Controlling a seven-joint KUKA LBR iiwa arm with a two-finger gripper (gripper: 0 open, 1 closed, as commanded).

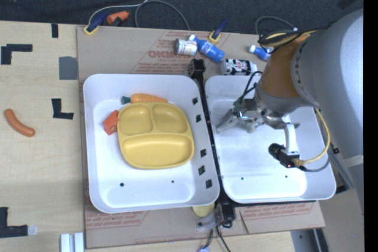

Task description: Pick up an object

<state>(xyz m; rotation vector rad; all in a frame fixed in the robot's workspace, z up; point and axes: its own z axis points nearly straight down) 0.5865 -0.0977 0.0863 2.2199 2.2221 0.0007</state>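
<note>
The arm's metal hand (231,117) reaches low over the left part of the smooth shallow white right bin (269,183), and whether it is released or clenched cannot be told, with nothing visibly held. Across the black divider, the white left bin (103,177) carries a glossy yellow three-compartment plastic tray (155,134), with a tapered orange toy carrot (147,98) touching its top edge and a small red-orange piece (110,121) at its left. A sausage-shaped orange toy (19,122) lies well apart on the wooden bench (35,174).
</note>
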